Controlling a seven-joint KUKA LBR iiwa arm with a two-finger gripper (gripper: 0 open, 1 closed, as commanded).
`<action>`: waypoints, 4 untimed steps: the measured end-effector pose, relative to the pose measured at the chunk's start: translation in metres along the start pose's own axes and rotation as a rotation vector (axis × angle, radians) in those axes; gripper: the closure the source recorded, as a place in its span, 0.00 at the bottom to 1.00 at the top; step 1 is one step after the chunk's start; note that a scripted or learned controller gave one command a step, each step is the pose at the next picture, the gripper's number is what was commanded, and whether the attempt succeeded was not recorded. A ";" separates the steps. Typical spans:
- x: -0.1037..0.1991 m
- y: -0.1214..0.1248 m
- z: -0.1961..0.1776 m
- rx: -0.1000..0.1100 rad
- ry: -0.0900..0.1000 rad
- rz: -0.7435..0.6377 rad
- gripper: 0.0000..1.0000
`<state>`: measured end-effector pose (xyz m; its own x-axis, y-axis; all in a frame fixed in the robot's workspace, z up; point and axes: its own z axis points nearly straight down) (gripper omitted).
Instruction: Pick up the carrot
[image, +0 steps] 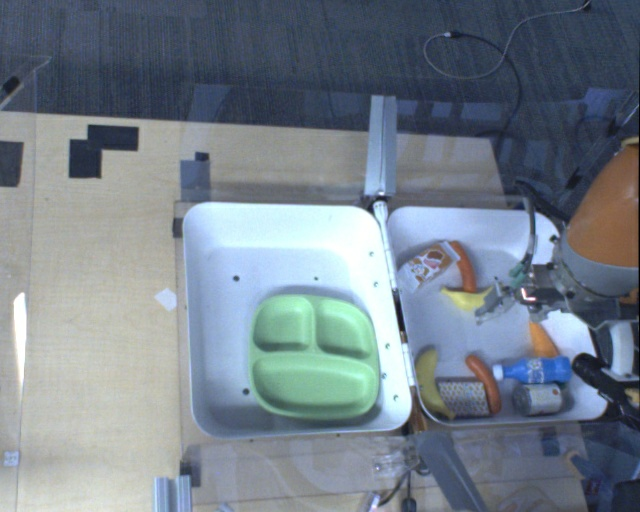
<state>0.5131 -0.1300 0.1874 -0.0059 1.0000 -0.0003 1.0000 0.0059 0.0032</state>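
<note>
The carrot is a short orange piece lying in the right bin, near its right side, just above a small bottle. My gripper hangs over the middle of that bin, to the left of the carrot and slightly above it in the view, close to a small yellow item. The arm's orange band and grey wrist reach in from the right and cover the bin's right wall. Nothing is visibly held.
The right bin also holds a snack packet, two red sausages, a banana, a grater, a blue-capped bottle and a can. A green divided plate lies in the left bin.
</note>
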 end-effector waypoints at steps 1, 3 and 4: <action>-0.064 -0.010 0.029 0.000 -0.001 0.077 0.00; -0.070 0.012 0.082 -0.006 -0.001 0.055 1.00; -0.012 -0.025 -0.005 -0.002 0.000 0.006 1.00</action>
